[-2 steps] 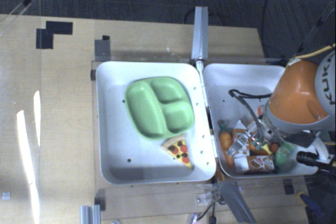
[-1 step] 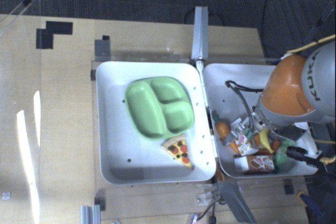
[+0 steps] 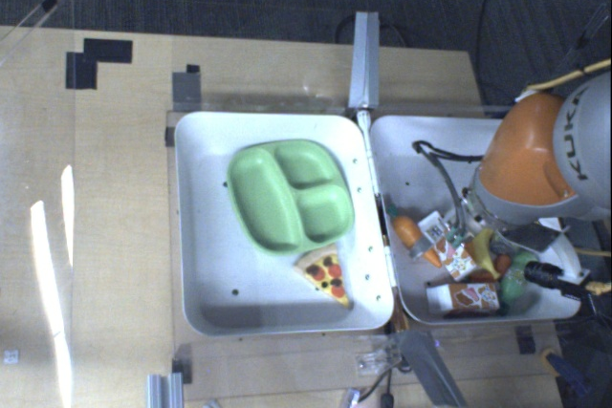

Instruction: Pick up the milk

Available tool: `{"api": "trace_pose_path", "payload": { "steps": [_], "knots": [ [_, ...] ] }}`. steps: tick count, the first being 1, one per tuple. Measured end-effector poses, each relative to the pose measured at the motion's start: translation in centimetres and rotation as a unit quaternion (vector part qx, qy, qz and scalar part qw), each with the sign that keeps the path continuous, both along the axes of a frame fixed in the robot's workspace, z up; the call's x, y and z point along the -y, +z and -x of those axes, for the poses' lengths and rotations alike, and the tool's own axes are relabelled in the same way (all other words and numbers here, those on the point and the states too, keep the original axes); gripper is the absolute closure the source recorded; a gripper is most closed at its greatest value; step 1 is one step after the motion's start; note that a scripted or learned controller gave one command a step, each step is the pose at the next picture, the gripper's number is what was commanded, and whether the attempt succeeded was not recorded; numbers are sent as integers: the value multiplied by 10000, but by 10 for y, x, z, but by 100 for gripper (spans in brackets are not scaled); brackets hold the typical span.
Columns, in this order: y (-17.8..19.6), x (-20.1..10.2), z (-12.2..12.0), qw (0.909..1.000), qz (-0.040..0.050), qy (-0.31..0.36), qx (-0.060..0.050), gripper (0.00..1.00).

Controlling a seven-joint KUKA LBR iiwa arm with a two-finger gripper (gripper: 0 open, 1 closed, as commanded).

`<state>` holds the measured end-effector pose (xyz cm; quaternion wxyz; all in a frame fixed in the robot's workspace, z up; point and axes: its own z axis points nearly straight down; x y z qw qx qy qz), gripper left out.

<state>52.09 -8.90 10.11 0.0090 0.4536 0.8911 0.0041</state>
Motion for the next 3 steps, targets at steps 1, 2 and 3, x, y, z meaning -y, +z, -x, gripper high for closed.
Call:
{"api": "trace_pose_path", "payload": {
  "steps": [1,2,3],
  "knots": [
    [74,70,-48,9967,18,811,-53,100],
    [86,69,-51,9965,32,836,-5,100],
    [98,68,-53,9963,46,861,40,100]
  ]
}}
